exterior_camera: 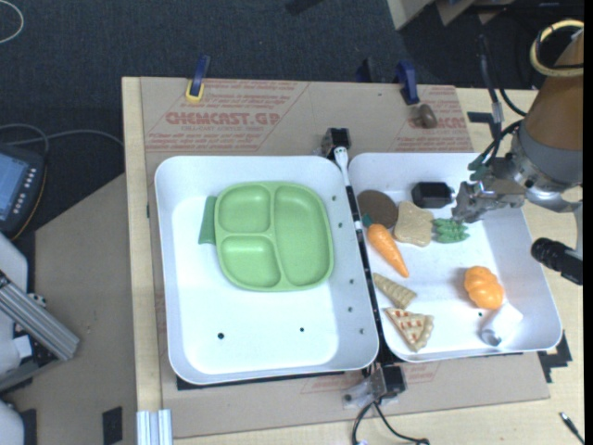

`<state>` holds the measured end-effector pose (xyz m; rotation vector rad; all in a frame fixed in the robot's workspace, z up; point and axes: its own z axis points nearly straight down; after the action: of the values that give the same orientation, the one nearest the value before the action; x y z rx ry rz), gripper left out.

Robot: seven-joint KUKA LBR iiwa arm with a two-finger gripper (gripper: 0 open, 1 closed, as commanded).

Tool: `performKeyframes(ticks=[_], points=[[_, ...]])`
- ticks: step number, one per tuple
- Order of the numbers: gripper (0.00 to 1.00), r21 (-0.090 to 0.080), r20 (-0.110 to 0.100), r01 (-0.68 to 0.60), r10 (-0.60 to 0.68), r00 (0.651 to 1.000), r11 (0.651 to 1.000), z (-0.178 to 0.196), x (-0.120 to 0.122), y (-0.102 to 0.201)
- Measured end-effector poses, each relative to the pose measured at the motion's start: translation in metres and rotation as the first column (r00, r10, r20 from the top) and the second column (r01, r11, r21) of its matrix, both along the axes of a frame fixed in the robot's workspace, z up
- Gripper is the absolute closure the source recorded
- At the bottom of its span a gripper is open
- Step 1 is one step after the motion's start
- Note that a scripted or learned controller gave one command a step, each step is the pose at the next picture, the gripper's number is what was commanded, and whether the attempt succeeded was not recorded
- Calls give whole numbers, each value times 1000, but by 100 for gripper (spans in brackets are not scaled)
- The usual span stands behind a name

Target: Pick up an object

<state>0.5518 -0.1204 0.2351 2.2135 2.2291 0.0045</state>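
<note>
The grey arm's gripper [466, 207] hangs low over the right white bin [528, 276], just above a small green leafy toy [451, 232] beside a tan bread slice [414, 224]; whether its jaws are released or clenched cannot be told. An orange carrot [387, 249] and orange pepper [483, 286] lie nearby. The left bin [185, 276] holds a green divided plate [274, 235].

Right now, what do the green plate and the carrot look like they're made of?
The green divided plate looks like smooth, matte plastic: one even pale green, with softly moulded compartments. The carrot looks like a plastic toy too: uniform bright orange with a slight sheen. It could be rubber; the picture leaves that open.
</note>
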Motion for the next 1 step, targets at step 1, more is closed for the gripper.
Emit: performKeyframes(ticks=[1], points=[[100,0,0,-1,1,1000,1000,4,6,56]])
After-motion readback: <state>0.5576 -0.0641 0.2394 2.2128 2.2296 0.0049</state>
